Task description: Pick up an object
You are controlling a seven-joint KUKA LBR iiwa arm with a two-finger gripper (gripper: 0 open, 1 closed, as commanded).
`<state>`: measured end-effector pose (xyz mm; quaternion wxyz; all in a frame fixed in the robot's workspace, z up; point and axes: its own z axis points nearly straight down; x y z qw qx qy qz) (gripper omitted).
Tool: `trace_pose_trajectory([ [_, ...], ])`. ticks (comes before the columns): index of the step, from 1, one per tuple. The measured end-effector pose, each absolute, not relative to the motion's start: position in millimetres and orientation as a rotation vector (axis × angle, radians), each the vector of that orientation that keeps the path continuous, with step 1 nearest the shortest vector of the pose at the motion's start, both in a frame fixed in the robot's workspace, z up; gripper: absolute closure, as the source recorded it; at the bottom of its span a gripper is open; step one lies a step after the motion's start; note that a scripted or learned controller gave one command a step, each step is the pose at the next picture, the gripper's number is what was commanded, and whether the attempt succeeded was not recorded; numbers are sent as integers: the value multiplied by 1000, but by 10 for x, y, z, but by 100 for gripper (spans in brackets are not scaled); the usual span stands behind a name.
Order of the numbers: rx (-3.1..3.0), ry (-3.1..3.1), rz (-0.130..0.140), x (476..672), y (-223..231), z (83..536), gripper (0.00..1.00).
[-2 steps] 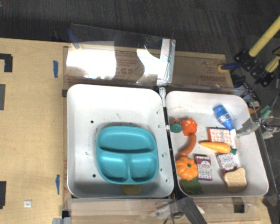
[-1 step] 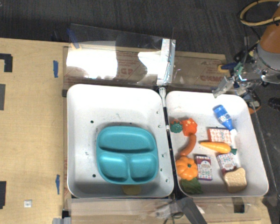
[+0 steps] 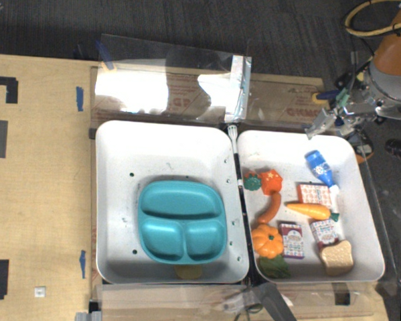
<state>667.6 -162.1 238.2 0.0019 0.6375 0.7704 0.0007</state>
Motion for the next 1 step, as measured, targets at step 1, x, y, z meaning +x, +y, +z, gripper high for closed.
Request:
trace_pose_trajectory([
  [1,1872,2523,0,6597,-1546,2217,0],
])
